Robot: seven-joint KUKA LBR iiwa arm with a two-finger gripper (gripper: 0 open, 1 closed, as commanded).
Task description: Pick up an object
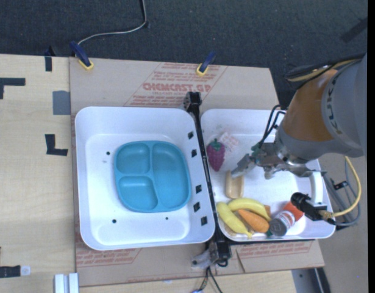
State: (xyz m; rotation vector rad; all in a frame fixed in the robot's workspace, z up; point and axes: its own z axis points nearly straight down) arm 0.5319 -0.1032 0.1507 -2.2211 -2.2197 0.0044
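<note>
End effector (249, 162) hangs open, holding nothing, above pale oblong bread (234, 185) beside glossy curved bananas (236, 213).

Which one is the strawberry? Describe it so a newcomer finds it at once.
Start at the right-hand white bin, the one the grey arm reaches into. Follow its wall along the black divider between the two bins; the strawberry lies by it, in the half of the bin nearer the cardboard. It is the only dark red-purple item with a green top, while the banana, carrot and pale piece nearby are yellow, orange or beige.
</note>
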